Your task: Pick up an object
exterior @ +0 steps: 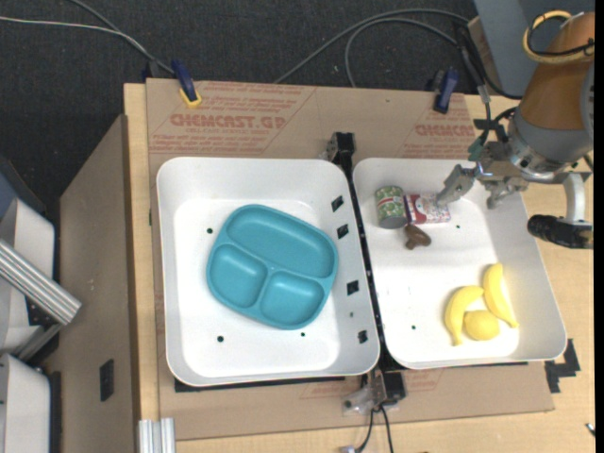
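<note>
The left bin [179, 253] holds one blue divided plate [272, 265]. The right bin [528, 281] holds one green can [389, 206], one red-and-white carton [429, 209], one small brown thing [417, 238], perhaps a toy, and one cluster of yellow fruit [479, 308]. The gripper [469, 183] hangs just beside the carton; whether it is spread or closed, I cannot tell.

Bright, even overhead light; soft short shadows; white bins [189, 253] slightly glaring; focus mildly soft throughout.
</note>
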